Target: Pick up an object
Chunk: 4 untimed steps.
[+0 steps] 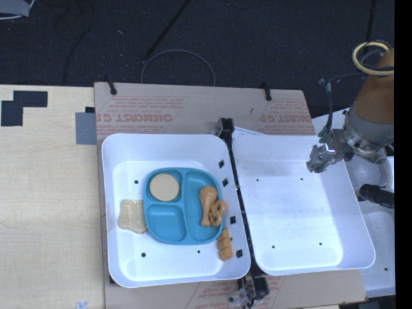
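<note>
Hovering at the right bin's point(302, 262) far right rim, my gripper point(320, 158) carries nothing. Pickable items, like the pretzel-shaped piece point(210, 206), lie on the blue tray point(168, 227) in the left bin point(122, 262); I should cross over before descending.

Bright, even light; soft shadows; slightly grainy.

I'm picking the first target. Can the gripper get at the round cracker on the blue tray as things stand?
Probably yes. The cracker lies uncovered in its own compartment of the tray, nothing over it. The gripper is above the right bin's far edge and must cross the divider between bins.
</note>
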Each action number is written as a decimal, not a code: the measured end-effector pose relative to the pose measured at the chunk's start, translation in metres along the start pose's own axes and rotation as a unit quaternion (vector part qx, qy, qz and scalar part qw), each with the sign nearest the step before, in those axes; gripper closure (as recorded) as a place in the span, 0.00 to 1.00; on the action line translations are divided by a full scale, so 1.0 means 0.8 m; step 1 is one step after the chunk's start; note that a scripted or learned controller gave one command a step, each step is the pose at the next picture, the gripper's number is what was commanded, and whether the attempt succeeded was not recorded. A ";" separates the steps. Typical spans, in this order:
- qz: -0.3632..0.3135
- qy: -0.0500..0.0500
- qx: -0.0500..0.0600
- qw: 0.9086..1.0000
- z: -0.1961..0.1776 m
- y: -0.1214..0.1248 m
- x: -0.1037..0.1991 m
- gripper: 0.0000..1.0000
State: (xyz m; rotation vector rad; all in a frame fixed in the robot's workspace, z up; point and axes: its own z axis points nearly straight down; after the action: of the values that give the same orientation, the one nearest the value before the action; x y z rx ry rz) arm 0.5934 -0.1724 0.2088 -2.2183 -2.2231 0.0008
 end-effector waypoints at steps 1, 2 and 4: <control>-0.001 0.001 0.001 1.000 -0.014 -0.008 0.066 1.00; -0.001 0.001 0.002 1.000 -0.002 -0.010 0.128 1.00; -0.001 0.001 0.001 1.000 0.005 -0.004 0.259 1.00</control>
State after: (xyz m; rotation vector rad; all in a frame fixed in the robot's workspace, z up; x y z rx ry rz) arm 0.5894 0.0351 0.2049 -2.2147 -2.2240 0.0012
